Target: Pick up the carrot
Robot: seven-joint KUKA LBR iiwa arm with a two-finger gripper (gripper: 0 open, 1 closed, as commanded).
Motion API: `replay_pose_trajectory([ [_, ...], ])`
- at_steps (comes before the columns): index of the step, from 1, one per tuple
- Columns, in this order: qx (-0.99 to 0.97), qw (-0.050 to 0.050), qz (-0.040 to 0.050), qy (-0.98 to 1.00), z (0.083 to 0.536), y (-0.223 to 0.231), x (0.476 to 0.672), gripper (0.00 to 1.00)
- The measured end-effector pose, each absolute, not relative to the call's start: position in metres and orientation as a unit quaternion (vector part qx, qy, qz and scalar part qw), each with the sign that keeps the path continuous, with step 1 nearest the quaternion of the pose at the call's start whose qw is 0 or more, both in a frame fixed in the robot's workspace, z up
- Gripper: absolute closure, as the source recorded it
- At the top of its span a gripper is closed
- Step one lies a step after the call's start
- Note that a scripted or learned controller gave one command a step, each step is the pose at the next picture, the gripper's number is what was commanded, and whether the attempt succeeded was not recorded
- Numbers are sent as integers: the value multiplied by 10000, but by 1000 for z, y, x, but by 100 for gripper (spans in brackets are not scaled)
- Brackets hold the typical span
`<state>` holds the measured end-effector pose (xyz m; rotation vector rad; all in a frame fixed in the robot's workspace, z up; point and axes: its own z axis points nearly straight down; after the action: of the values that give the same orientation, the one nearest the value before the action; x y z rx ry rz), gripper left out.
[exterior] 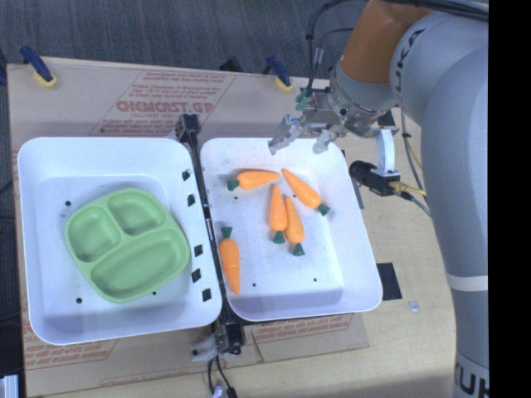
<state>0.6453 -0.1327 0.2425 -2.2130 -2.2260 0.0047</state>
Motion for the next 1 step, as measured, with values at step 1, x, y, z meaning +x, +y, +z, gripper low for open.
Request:
replay_pose_trajectory([
  [1, -7043, -29, -21, -7099, 110, -180, 636, 0],
])
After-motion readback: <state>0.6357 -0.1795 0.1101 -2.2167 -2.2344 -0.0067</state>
